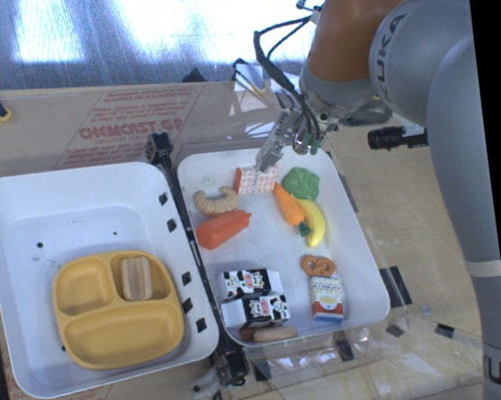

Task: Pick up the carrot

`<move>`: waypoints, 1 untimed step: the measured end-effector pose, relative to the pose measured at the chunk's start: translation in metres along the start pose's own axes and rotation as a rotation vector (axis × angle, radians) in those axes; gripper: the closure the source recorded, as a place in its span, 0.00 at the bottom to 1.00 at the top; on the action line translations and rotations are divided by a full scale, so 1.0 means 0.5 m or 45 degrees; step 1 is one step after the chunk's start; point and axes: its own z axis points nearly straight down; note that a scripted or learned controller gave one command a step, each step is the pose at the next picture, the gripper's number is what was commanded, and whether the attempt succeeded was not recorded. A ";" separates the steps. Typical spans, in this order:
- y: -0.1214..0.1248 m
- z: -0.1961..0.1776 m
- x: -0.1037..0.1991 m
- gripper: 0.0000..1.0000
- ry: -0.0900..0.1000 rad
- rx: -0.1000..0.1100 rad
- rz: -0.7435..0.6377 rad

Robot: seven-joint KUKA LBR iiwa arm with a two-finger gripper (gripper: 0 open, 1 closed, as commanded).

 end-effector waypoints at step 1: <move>-0.115 0.180 0.101 1.00 0.013 0.002 -0.509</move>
